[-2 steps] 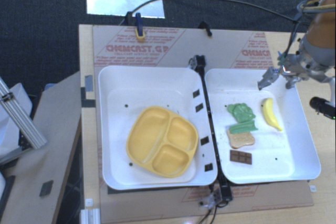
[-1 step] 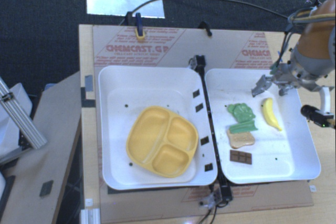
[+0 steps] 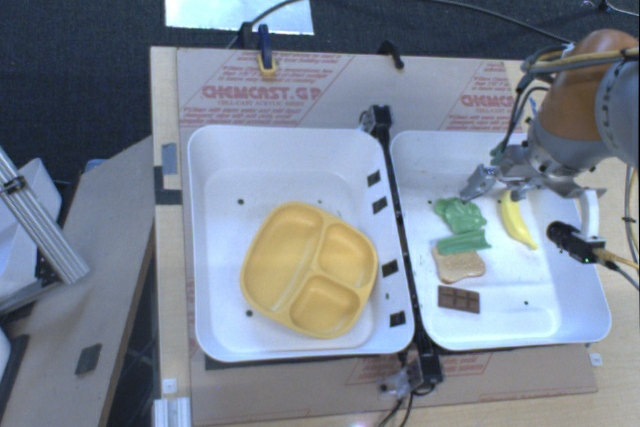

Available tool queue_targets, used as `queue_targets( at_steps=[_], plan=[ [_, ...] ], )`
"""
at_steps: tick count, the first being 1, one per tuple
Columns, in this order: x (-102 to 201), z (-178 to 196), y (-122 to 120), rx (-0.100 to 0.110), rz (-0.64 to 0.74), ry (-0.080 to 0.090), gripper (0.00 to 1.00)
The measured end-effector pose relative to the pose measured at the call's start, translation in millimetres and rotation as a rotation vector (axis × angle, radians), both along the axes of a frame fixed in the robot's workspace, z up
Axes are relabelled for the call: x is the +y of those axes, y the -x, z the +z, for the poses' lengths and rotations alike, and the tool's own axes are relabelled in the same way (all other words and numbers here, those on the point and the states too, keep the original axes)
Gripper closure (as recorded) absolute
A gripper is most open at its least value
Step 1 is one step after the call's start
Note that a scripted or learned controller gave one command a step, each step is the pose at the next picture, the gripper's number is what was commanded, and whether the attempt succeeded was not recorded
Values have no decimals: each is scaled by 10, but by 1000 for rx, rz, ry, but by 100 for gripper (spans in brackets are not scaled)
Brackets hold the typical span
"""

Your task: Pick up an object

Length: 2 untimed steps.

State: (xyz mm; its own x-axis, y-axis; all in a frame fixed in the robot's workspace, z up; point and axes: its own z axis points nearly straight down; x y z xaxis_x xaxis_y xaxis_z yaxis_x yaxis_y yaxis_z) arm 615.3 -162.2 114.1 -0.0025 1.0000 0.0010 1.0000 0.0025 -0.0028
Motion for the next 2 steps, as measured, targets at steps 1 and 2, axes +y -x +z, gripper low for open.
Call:
queue_targets(
  at_steps=[1, 2],
  plan=[
    [-9, 145, -22, -8, 0, 2, 100],
    [-88, 622, -59, -9, -2, 3, 100]
  ],
)
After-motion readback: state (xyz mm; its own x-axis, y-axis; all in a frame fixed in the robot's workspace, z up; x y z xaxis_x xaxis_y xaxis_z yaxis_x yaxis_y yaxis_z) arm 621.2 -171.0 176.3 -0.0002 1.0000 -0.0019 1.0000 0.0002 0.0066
